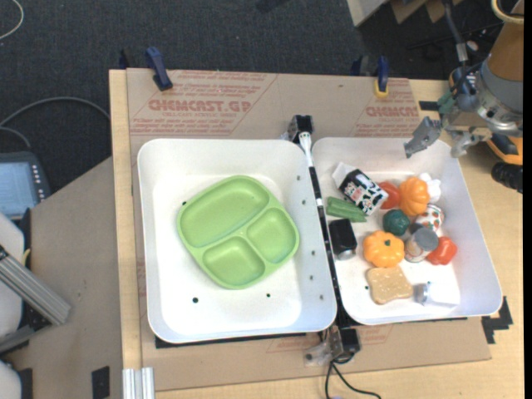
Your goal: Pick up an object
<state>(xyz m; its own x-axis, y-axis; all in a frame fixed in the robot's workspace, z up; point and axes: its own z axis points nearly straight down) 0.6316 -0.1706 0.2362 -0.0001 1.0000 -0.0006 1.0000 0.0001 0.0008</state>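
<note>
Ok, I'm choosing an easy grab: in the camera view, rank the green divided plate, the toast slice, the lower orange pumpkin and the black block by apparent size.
1. Green three-compartment plastic plate, by far the largest.
2. Tan toy toast slice and lower orange toy pumpkin: too alike to rank.
3. Small black rectangular block, slightly smaller.

Bench top (249,98) is covered by a brown printed board, held at the far edge by two clamps (158,66), apparently blue. Two white bins are set on it side by side, touching: left bin (158,223), right bin (478,281).
</note>
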